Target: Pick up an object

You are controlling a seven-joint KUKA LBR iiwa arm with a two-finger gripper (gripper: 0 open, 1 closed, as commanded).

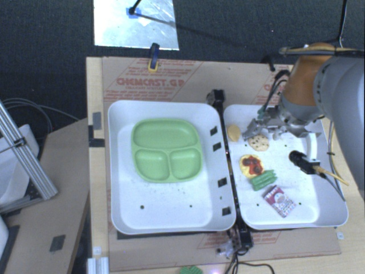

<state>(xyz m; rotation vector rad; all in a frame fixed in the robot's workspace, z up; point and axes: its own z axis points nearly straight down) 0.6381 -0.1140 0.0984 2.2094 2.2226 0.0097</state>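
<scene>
While the grey arm reaches in from the right, its gripper hangs low over the right bin, just above a round brown cookie; whether the fingers are open or closed cannot be told. Left bin: a green divided plate. Right bin, descending in size: a red-and-white packet, a red-and-yellow pizza piece, green beans, the cookie, and a pale yellow piece.

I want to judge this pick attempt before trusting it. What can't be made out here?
- Claw: too small and blurred to tell whether it touches the cookie.
- Arm: cut off by the right edge.
- Right bin: its far corner is hidden under the arm.
</scene>
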